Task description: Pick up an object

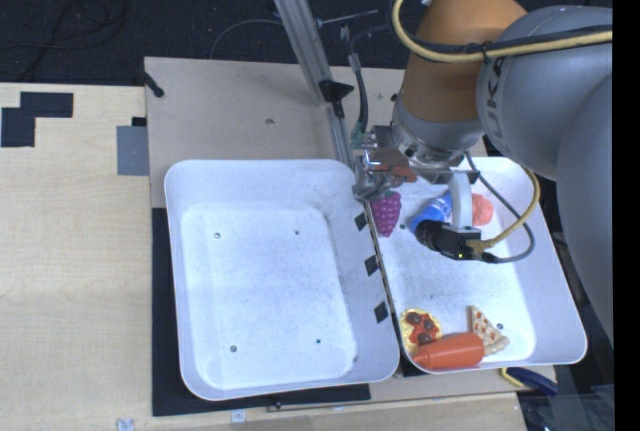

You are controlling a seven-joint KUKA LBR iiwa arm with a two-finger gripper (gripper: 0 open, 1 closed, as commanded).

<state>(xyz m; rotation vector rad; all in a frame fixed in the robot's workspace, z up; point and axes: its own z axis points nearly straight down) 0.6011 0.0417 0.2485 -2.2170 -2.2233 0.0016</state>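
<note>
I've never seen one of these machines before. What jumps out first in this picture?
The big grey arm with its orange band fills the upper right, reaching down over the right bin. At its tip, the gripper sits just above a purple grape bunch by the divider between the bins. Bright toy food lies at that bin's near edge: a red sausage and a pizza slice.

You are looking at two white bins [265,279], the left one showing faint grey speckling. A purple grape bunch [386,211] is hanging by the divider. A blue item [434,211] and a salmon-pink one [482,210] are sitting close together. A red sausage [448,350] is lying near yellow-and-red pizza [421,325]. The counter [70,249] is showing pale tan.
</note>
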